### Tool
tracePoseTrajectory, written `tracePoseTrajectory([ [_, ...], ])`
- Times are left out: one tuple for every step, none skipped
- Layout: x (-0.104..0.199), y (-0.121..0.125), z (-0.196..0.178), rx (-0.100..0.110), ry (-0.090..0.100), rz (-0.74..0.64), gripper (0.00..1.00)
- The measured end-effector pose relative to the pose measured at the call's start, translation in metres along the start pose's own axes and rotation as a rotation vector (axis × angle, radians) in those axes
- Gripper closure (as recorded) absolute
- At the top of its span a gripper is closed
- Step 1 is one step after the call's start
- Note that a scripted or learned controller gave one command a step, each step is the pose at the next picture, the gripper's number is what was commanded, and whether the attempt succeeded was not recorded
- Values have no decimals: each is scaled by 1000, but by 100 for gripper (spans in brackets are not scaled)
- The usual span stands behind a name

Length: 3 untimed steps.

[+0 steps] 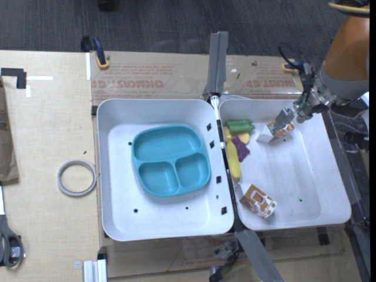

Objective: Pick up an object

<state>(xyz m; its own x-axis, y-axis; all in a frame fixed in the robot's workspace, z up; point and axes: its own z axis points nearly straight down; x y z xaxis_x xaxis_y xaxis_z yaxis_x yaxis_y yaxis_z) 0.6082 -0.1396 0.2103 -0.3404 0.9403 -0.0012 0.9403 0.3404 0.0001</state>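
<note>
At 1 o'clock of right bin [329, 157], gripper [286, 119] is seen over small carton [276, 131]; finger state cannot be told. Carton possibly approached for grasp.

Scissors [10, 247] cut off at left edge; brown paper bag [7, 137] likewise; gripper [286, 117] fingertips too small to judge.

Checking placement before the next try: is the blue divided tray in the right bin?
No, the blue divided tray lies in the left bin.
</note>
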Motion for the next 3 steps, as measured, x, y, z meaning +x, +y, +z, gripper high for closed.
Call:
tracePoseTrajectory([
  [-1,33,94,-19,-14,-190,0],
  [7,26,101,-25,-32,-525,0],
  [-57,28,102,-22,-21,-486,0],
])
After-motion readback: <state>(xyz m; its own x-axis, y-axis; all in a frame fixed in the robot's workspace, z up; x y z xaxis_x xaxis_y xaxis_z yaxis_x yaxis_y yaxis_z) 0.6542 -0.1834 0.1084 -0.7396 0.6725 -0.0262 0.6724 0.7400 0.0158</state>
